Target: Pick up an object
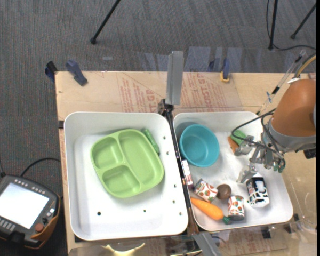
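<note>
Hovering over the right bin, the pincer is seen just above the can; finger state cannot be told; nothing is seen held. Bowl, carrot and cups lie nearby; green tray sits in left bin.

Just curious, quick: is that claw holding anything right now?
Claw: cannot be told; it hangs over the right bin, just above a black-and-white cup.
</note>
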Robot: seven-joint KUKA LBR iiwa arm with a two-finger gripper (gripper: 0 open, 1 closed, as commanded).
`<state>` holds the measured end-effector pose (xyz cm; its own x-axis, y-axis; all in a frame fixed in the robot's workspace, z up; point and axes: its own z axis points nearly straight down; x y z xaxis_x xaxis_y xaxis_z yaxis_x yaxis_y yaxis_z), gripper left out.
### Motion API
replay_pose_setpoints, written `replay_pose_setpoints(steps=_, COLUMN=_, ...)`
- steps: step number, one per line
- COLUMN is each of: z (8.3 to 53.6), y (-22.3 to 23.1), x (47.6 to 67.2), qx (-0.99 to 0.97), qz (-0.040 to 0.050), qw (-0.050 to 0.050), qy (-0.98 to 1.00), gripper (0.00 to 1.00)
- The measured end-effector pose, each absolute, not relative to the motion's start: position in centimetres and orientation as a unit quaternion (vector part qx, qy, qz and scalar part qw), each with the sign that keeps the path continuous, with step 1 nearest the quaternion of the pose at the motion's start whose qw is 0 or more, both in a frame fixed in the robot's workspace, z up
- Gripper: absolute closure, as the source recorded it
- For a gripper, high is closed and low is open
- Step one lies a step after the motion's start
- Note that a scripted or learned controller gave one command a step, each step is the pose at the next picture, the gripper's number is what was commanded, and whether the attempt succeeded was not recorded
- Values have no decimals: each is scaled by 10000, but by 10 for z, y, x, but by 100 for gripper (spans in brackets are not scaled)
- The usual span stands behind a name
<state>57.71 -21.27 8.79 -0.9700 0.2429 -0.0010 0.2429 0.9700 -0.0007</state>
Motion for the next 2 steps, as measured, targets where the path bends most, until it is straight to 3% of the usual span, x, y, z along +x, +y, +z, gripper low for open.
replay_pose_setpoints(steps=1, z=88, y=-195, x=639, qx=2289, qz=10, qw=10, qy=9734, gripper=0)
replay_pose_setpoints(steps=2, z=100, y=-194, x=641, qx=2267, qz=8, qw=36, qy=9740, gripper=100)
